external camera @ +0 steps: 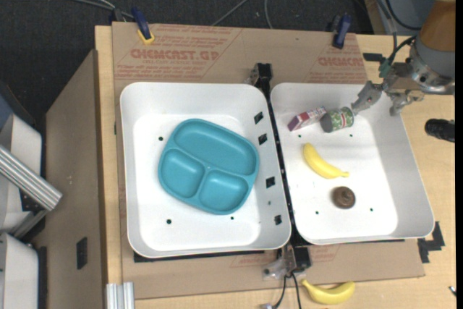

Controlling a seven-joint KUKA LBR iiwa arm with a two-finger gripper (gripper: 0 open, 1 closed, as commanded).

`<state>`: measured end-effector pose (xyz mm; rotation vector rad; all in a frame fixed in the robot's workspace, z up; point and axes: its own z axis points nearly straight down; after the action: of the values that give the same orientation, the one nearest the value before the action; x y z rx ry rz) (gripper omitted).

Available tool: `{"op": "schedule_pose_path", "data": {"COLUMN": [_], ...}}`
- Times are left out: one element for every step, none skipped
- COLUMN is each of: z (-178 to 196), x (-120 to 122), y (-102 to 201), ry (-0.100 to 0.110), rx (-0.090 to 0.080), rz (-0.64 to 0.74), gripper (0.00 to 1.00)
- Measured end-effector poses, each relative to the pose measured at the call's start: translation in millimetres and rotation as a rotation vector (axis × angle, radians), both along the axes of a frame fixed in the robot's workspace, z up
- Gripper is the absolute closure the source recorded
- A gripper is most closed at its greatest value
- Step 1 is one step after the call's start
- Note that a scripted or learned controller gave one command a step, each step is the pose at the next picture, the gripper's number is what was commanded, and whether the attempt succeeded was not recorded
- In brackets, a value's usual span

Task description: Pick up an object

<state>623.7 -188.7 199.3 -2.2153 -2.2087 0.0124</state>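
Note:
The right bin point(405, 155) holds a yellow banana point(323, 162), a small brown round piece point(343, 197), a green and grey can point(337, 119) lying on its side, and a pink and white packet point(307, 119) next to the can. My gripper point(379, 102) hangs over the bin's far right corner, just right of the can. Its fingers point(364, 97) are spread open with nothing between them. The left fingertip is close to the can's right end, and I cannot tell whether it touches.
A blue divided plate point(208, 165) lies in the left bin point(137, 155). A second banana point(330, 291) lies outside the bins at the bench's front edge. Clamps and cables run along the far edge of the board.

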Motion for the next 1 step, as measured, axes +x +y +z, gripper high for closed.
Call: {"op": "schedule_pose_path", "data": {"z": [8.8], "x": [3.3], "y": [0.6], "ry": [-0.015], "rx": [-0.003], "rz": [0.004], "gripper": [0.0]}}
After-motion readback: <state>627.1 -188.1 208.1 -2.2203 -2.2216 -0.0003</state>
